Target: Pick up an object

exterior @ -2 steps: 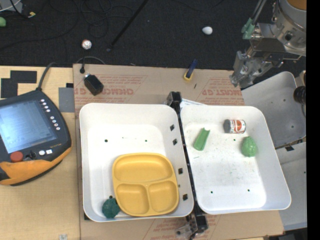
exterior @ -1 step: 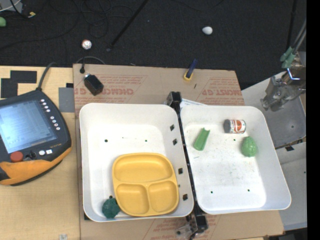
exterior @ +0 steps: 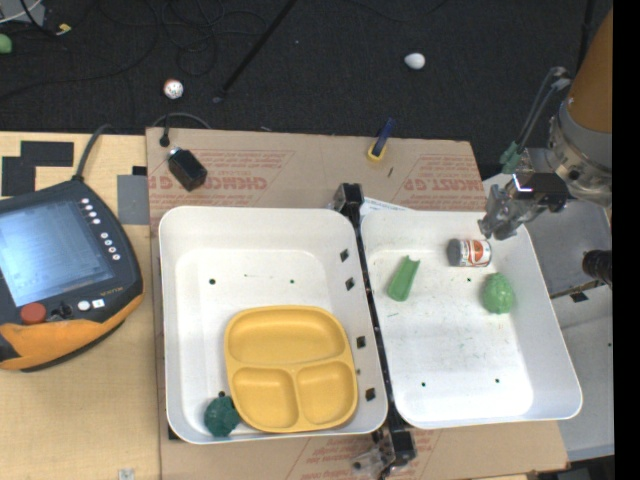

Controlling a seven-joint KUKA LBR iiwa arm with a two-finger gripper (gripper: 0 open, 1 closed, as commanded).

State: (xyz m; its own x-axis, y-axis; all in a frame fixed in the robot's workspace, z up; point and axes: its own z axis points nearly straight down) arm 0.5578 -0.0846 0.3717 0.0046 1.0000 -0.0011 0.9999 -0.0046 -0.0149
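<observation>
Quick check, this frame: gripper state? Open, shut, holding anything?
Gripper: cannot be told; it sits above the right bin's far edge, beside the small can, with nothing seen between its fingers.

robotics lab | teach pendant [exterior: 62,268] | floor cables [exterior: 190,28] | cardboard-covered bench [exterior: 290,168]
</observation>
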